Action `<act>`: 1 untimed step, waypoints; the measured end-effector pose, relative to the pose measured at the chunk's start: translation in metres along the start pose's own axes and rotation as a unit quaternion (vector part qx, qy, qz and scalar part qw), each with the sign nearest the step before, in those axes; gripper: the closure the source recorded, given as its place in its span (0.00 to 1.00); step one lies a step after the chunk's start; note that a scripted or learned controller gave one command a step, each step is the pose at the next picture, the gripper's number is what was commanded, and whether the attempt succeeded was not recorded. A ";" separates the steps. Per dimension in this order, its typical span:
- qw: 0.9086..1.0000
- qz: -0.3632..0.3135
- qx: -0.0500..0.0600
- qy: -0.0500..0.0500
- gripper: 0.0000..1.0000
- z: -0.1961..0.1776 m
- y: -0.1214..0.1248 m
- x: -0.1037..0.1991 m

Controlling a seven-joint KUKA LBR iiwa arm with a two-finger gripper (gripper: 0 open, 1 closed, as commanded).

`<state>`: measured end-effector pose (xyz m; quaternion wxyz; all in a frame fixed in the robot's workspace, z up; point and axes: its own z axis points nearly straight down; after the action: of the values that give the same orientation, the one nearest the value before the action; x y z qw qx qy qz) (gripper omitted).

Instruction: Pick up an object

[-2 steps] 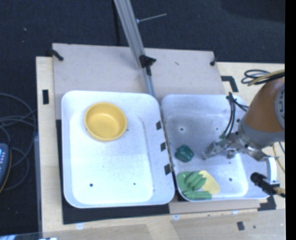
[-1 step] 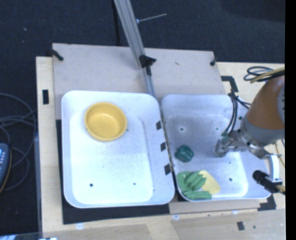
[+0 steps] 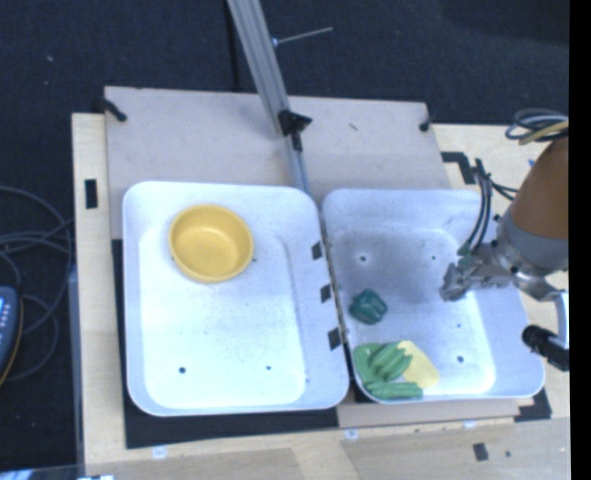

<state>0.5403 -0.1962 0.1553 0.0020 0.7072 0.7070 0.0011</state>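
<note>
Three loose things can be counted: one small dark green object [image 3: 367,307], one green-and-yellow toy [image 3: 395,366] and one yellow bowl [image 3: 211,242]. The dark green object is lumpy and rounded, lying alone on the floor of the right bin [image 3: 405,213], near its left wall. The green-and-yellow toy is seen at that bin's near edge; its shape is hard to make out. The bowl is set in the left bin [image 3: 225,368]. The gripper [image 3: 457,281] is placed over the right bin's right side, apart from both objects; whether its claw is wide or narrow cannot be told.
</note>
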 end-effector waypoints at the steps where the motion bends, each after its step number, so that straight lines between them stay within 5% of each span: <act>1: 1.000 0.000 0.000 0.000 1.00 -0.044 0.003 -0.005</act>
<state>0.5435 -0.2015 0.1990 0.0022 0.7072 0.7070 0.0012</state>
